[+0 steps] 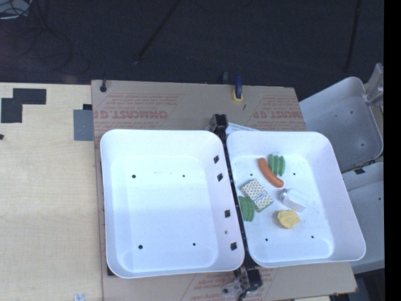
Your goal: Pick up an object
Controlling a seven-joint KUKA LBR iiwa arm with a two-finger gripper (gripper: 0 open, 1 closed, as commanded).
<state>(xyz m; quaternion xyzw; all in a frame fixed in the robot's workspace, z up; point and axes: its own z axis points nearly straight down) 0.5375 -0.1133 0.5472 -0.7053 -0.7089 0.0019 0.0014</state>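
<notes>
All pickable items lay in the right shallow white bin (338,187), clustered in its left half, toward the wall shared with the other bin. An orange sausage-shaped toy (270,172) lay slantwise near the bin's far side, touching or just beside a green ridged vegetable toy (276,164) at its far end. A small box with a blue-and-white checked pattern (257,194) sat nearer the middle. A dark green pod-shaped toy (246,208) lay against that box's left edge, close to the shared wall. A small clear-and-white plastic piece (293,199) was just right of the box; what it was could not be told. A yellow lumpy toy (287,219) sat just on its near side.

The left shallow white bin (113,199) showed four small dark holes in its floor. Black clips (220,177) ran along the seam between the bins.

Both bins rested on a brown cardboard sheet with red print (156,108). A blue-and-yellow clamp (237,89) gripped its far edge. Left of it was a pale wooden bench top (44,199) with dark square patches. A grey metal plate (341,115) lay off the right bin's far right corner. A dark floor with cables (188,24) lay beyond.
</notes>
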